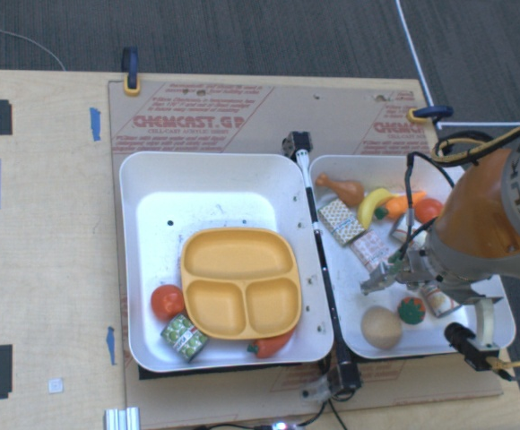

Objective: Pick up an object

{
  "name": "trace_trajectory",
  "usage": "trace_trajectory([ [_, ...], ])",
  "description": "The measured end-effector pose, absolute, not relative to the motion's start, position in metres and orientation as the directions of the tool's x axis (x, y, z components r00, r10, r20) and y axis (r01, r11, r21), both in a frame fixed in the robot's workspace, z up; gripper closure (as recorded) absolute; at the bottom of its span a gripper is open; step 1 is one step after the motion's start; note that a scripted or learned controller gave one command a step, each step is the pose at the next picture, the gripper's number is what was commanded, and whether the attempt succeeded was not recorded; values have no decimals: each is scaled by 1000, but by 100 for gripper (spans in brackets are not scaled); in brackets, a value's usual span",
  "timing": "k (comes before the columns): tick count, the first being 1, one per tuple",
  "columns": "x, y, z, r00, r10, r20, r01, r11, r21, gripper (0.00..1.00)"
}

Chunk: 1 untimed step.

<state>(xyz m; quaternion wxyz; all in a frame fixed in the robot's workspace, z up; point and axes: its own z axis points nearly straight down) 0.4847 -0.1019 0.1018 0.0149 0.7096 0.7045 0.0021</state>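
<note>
Step in hand: descent/approach for a pick in the right shallow white plastic bin (502, 325). The end effector (387, 276) hangs low over the bin's middle, above a small printed packet (368, 251). Its opening cannot be told from this view.

Candidate objs near the tool: beige egg-shaped object (382, 327) just below it; small red-and-green strawberry-like toy (411, 309) beside the egg, close to the wrist. Further back: yellow plastic banana (371, 206), tan drumstick toy (342, 188), white patterned box (336, 220).

Procedure, recommended: pick one isolated obj, pref. the egg, since it sits apart from clutter. Centre over it, approach vertically, close only at full depth. Rounded surface may slip; verify grip before lift.

Left white bin (143, 231) holds a yellow three-compartment plastic tray (240, 281).

Legible text: cardboard sheet (188, 119) on the wooden table (40, 240) reads approx. "CHEMCAST GP", in red, printed more than once.
</note>
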Motion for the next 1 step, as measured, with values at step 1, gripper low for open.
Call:
trace_trajectory([
  [1,482,-96,91,4,1000,-6,1000,-4,11,0],
])
